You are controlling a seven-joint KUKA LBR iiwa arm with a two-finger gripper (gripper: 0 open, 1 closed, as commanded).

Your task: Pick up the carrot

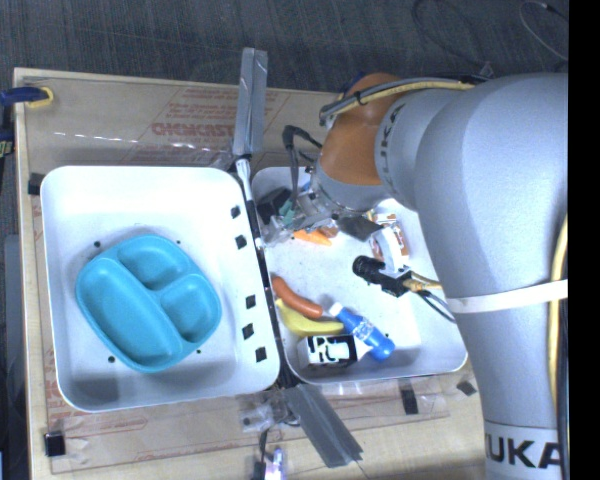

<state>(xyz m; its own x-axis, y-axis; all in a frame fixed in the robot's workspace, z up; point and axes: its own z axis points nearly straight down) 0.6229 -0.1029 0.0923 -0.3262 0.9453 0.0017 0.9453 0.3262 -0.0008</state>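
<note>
Left bin (70,198): blue divided plate (148,300).
Right bin (435,353): carrot (313,235), sausage (298,297), banana (312,322), blue bottle (365,333).
Gripper (292,215): low, beside carrot.

White capital letters "UKA", the visible end of the KUKA brand name, stand on the grey base of the arm (520,454) at the lower right corner, cut off on the left by the arm's edge. Faint reddish print lies on the brown tabletop (130,108) behind the bins; it is upside down and too washed out to read with certainty. A small black card with white marks (329,350) lies in the right bin (435,353) near its front wall; the marks look like letters or a logo but cannot be made out. No numbers can be read.
</note>
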